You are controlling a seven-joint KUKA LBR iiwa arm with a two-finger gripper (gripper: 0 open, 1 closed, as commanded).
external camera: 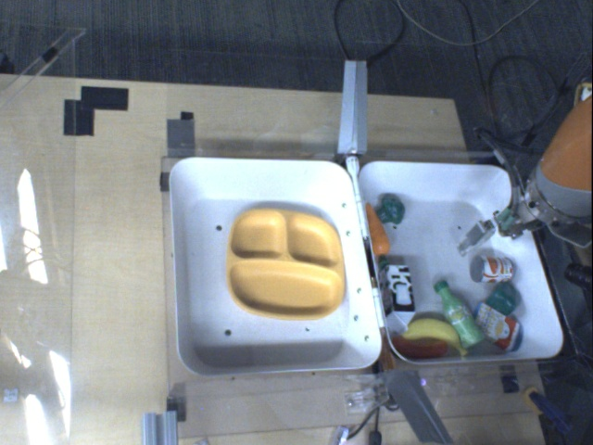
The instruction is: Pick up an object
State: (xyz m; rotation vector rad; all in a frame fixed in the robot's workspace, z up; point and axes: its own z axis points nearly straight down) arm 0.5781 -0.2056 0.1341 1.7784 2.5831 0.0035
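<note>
My gripper [482, 232] hangs over the upper right part of the right bin [435, 176], and the grey arm with its orange band [567, 156] comes in from the right. Nothing shows held in it. Just below it lies a small white and red can [494, 268]. Further down are a teal object [503, 297], a green bottle [455, 310], a colourful packet [501, 329], a banana [432, 327] and a red item [422, 347]. Along the bin's left side lie a dark teal object [391, 209], an orange carrot [377, 233] and a black and white box [398, 286].
The left bin [199, 248] holds a yellow divided plate [283, 261]. A metal rail [354, 109] runs up from the divider between the bins. Black cables [445, 17] trail across the dark floor behind the bench.
</note>
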